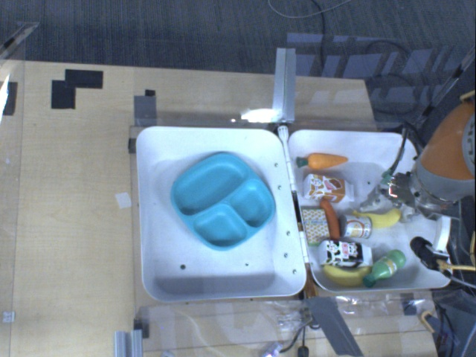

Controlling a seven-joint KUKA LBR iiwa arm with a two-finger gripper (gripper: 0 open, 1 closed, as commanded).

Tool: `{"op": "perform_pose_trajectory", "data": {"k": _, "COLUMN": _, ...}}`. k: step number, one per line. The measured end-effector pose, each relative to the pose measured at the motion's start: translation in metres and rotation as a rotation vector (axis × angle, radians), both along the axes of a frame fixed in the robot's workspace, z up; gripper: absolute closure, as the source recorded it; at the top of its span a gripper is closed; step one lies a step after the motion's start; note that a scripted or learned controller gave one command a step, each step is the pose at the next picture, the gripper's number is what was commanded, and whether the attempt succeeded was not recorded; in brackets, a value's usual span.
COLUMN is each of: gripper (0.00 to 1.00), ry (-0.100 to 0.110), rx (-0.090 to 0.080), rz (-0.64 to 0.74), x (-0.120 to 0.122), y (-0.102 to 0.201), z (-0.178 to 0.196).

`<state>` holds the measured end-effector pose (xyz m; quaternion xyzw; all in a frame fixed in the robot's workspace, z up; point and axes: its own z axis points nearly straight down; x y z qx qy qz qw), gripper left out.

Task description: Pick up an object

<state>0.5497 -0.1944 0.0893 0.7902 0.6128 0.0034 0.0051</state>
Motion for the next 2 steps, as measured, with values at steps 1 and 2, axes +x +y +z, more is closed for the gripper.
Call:
{"op": "perform_pose_trajectory", "data": {"k": 1, "gripper": 1.0, "ry": -0.007, "rx": 0.001, "rz": 0.005, "x": 0.003, "y": 0.002, "z": 0.012}}
{"op": "perform_pose_trajectory", "data": {"k": 2, "gripper": 1.0, "ry": 0.005, "rx": 0.002, "rz": -0.028, "x": 0.04, "y": -0.005, "z": 0.132}}
